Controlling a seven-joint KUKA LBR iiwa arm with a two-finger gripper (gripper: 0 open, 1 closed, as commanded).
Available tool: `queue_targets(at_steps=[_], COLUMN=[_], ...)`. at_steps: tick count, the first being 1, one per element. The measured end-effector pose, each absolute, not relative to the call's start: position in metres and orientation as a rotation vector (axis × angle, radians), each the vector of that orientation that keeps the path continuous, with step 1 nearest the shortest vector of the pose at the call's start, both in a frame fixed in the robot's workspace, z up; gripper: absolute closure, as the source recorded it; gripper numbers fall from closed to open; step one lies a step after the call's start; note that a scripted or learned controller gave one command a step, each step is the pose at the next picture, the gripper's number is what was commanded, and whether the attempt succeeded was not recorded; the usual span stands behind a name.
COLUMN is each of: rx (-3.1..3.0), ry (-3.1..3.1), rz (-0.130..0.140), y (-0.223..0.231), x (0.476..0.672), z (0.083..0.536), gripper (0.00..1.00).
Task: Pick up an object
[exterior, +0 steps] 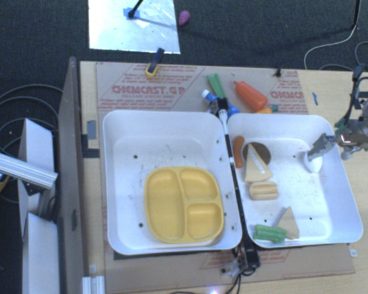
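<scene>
The gripper (319,147) hangs low at the far edge of the right bin (340,225), on the side where the arm comes in, and nothing lies between its fingers (323,143); whether they stand parted or closed I cannot tell from here. So I would say the pick is not yet made: no object is lifted, and the whole grasp is left to do.

Everything it might take lies on the other side of the right bin from the gripper, along the wall shared with the left bin (119,164). Nearest that wall is an orange sausage-shaped piece (238,151), and just beside it a pale wedge (257,166) resting against a brown disc (262,151). Below those sits a tan bun-like piece (264,191), and toward the near corner of the right bin a green piece (270,232) touches a tan triangle (287,222). All of them are well apart from the gripper.

The left bin holds a yellow divided plate (184,204). Behind the right bin, on the printed cardboard (147,90) under both bins, lie a toy carrot (250,96), a green piece and a blue one. The bench is pale wood, the floor beyond it dark carpet with a shiny sheet (132,17) and cables.
</scene>
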State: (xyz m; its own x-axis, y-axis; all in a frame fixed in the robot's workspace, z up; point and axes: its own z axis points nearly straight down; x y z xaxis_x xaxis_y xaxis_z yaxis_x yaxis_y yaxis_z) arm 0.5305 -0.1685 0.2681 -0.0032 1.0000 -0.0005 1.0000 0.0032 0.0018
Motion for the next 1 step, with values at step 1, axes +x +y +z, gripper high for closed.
queue_targets(at_steps=[1], rx=[2.213], ry=[2.236], rz=[0.0], y=[-0.1147], x=[0.5931], z=[0.1533], gripper=[0.0])
